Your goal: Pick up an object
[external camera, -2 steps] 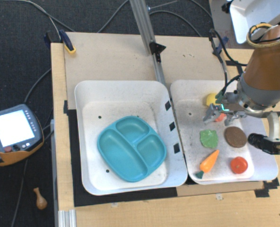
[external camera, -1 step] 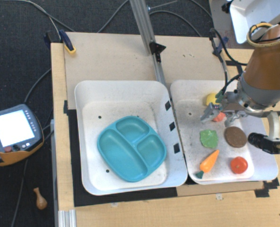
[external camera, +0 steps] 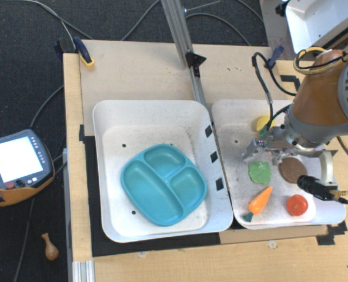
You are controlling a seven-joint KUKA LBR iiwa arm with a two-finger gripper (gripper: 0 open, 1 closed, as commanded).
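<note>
A: Hand (external camera: 253, 151) position: low in the right shallow white plastic bin (external camera: 236, 175); grip state cannot be determined.

B: Nearest target?

A: Flat green leaf-shaped toy (external camera: 259, 173), directly below the hand in frame, just beside it, lying flat on the bin floor.

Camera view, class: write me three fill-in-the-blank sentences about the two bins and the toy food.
1. The blue divided plate lies in the ____ bin.
2. The carrot is coloured ____.
3. The red tomato lies to the ____ of the carrot.

Missing words: left; orange; right
</note>
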